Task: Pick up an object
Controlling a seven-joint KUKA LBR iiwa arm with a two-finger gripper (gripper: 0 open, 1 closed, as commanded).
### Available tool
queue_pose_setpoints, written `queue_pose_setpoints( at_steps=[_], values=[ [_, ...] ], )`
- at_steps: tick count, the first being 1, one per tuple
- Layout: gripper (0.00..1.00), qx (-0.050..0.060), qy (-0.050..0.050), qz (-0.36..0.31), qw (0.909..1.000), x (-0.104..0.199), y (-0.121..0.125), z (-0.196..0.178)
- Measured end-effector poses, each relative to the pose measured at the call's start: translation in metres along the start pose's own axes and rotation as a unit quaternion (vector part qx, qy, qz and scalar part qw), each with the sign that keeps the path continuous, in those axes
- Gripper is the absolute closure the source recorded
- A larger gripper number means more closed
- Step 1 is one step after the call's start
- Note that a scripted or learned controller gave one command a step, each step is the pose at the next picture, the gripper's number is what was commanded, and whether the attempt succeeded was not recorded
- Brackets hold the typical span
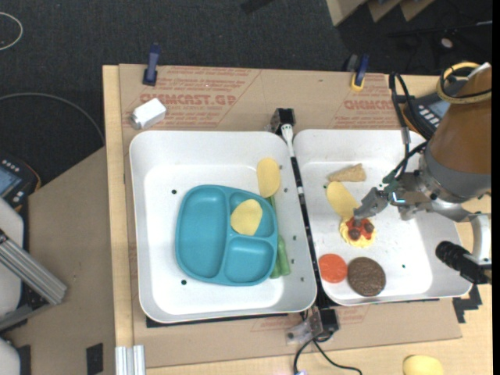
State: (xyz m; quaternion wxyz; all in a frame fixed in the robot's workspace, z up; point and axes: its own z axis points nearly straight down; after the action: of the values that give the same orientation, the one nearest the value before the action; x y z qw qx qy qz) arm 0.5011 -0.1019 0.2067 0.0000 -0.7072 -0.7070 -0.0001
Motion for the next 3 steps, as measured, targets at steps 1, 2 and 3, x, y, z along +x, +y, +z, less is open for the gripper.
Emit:
queue_pose_setpoints(
  at_steps=[1,2,3],
  values=[
    [0.00,-0.007,0.000,-0.004,1.0000,0.051,-0.021,-0.115],
    [0.00,-0.011,-0.002,0.001,0.9999,0.011,-0.021,-0.262],
    [1.00,-0.003,-0.001,-0.001,1.0000,0.013,-0.021,-0.263]
  ],
)
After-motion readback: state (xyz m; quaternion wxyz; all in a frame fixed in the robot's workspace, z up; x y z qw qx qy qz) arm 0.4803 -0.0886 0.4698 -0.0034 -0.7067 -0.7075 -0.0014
